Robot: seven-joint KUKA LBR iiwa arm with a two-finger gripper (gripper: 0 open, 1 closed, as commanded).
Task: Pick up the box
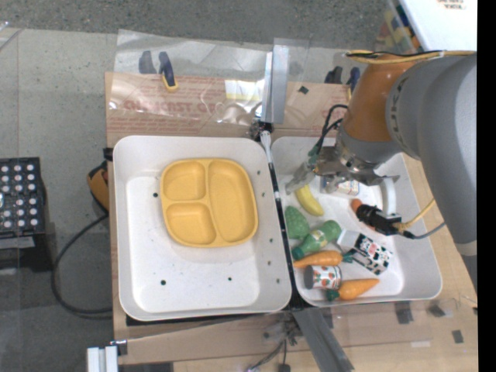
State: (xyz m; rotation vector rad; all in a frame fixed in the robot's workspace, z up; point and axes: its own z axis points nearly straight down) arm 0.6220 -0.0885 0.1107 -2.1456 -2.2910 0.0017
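Note:
The box (370, 254) is small and white with dark and red print. It lies in the right bin (422, 273), towards its near right part, beside the carrots. My gripper (335, 175) hangs low over the far part of that bin, just above a yellow banana (310, 201). It is well behind and to the left of the box and apart from it. The grey arm with its orange band (380, 91) covers the bin's far right corner.
Toy food lies close around the box: two green vegetables (298, 225), two carrots (318, 260), a small can (325, 277) and an orange-tipped piece (358, 205). The left bin (136, 208) holds a yellow divided plate (209, 201). A metal divider (273, 84) stands behind the bins.

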